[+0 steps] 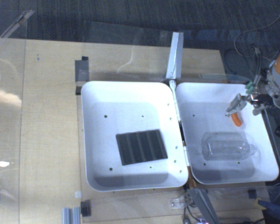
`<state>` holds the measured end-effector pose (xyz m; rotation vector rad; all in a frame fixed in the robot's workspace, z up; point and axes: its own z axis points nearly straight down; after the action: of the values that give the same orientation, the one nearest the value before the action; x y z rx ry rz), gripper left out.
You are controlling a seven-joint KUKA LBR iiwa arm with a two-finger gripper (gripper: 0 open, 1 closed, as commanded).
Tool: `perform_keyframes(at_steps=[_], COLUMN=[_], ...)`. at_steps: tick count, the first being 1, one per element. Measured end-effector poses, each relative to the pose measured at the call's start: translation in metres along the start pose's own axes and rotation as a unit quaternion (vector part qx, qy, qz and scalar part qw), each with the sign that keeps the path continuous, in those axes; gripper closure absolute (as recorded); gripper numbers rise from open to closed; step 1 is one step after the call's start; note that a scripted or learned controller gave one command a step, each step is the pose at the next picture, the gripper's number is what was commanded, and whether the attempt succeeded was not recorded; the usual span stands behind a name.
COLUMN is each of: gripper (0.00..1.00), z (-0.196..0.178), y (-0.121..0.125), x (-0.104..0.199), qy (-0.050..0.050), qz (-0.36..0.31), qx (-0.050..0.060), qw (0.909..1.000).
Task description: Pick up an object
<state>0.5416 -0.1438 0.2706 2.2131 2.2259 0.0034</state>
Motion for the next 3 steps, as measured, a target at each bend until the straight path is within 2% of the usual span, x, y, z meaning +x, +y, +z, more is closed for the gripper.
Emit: perform_keyframes(at_steps=[1, 2, 3], gripper=[0.0, 0.0, 1.0], z=[0.082, 0.177, 0.165], y=[0.049, 0.074, 0.076], x=[-0.049, -0.056, -0.055], qy=[0.0, 0.0, -0.001], qz=[-0.036, -0.057, -0.059], qx=[0.0, 0.0, -0.004], qw=[0.9994, 0.9983, 0.9983])
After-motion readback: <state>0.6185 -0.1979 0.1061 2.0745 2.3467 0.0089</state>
